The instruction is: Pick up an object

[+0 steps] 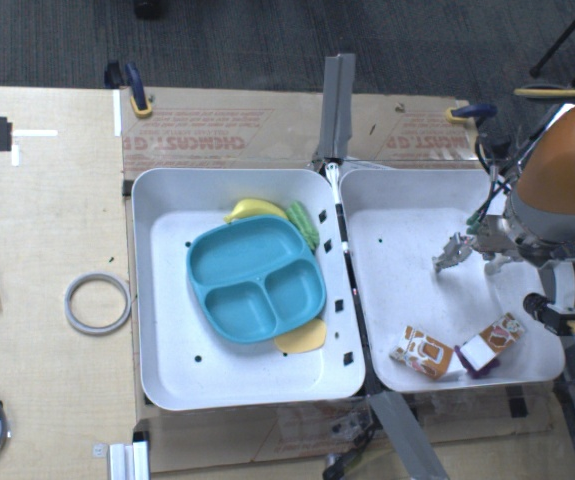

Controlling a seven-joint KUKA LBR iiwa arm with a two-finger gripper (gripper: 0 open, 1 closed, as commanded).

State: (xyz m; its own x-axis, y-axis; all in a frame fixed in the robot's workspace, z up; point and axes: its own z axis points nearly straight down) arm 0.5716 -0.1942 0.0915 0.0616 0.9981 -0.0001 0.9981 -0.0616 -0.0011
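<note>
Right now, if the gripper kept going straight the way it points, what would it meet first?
Probably the bare floor of the right bin: the gripper points left and downward, with nothing in that line. Depth is unclear.

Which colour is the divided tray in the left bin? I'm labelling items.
Light blue; the divided tray shows plainly in the camera view.

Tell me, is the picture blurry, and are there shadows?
Camera view: mostly sharp, and the blue tray has crisp edges; the claw looks a little soft; light is even, with faint shadows beside the small boxes in the right bin.
</note>
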